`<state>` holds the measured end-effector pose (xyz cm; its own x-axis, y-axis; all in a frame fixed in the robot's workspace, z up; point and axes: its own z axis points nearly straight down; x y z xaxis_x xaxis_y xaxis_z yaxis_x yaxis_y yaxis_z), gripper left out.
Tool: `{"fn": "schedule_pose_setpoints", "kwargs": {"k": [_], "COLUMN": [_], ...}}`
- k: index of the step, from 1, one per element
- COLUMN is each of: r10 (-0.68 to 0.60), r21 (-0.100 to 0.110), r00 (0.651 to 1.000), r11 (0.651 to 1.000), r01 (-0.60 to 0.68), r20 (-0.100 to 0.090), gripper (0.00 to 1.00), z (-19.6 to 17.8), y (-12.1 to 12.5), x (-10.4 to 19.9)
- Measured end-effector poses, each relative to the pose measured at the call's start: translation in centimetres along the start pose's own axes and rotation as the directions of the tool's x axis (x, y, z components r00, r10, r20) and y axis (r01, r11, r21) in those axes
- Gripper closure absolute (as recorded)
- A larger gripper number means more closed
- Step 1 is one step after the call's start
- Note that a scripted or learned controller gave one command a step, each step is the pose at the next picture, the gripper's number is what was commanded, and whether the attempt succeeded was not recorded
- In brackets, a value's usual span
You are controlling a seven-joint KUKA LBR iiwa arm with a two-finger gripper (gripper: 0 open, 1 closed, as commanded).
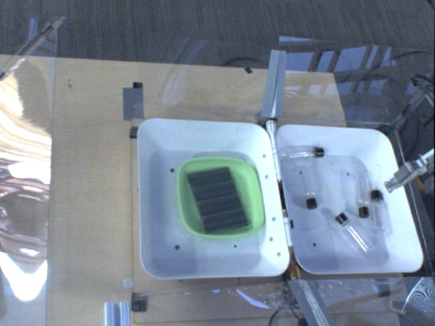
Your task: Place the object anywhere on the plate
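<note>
A square green plate lies in the left white bin. A dark grey ridged block rests flat on the plate's middle, turned slightly off square. In the right white bin lie several clear vials with black caps, among them one at the back left and one near the front. At that bin's right edge a slim pale part of my gripper comes in from the right, with its tip just above the rim, right of a black-capped vial. Nothing is seen held in it.
A grey metal post stands behind the seam between the two bins. A small dark bracket sits on the wooden bench behind the left bin. Cables and metal framing crowd the right and front edges.
</note>
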<state>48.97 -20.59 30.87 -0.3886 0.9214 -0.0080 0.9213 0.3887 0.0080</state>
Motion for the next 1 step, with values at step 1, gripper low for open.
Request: {"fn": "schedule_pose_setpoints", "kwargs": {"k": [1], "r10": [-0.321], "r21": [-0.001], "r00": [0.947], "r11": [0.947], "r01": [0.321], "r20": [0.0], "gripper": [0.0], "z": [-0.52], "y": [-0.01], "x": [0.0]}}
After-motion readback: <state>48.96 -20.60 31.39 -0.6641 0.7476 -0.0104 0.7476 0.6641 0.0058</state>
